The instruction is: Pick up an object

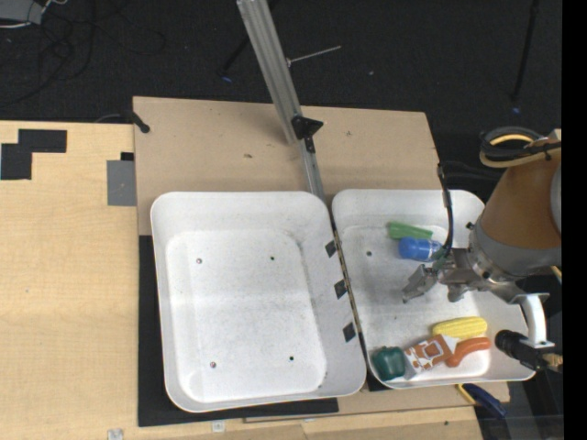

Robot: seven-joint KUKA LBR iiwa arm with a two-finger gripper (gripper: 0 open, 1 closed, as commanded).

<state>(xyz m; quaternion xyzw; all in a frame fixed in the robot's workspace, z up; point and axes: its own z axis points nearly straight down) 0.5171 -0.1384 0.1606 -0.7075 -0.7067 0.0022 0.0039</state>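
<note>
Yellow corn (pixel 459 327) lies lengthwise left-right, below the hand (pixel 424 284).

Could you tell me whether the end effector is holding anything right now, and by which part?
Nothing shows between the fingers of the end effector; it hangs over the right bin, just below the blue object.

No text, label, brand, number or sign can be read anywhere. The small white and orange packet (pixel 429 353) at the near edge of the right bin (pixel 367 211) bears some print, but it is too small and blurred to make out.
</note>
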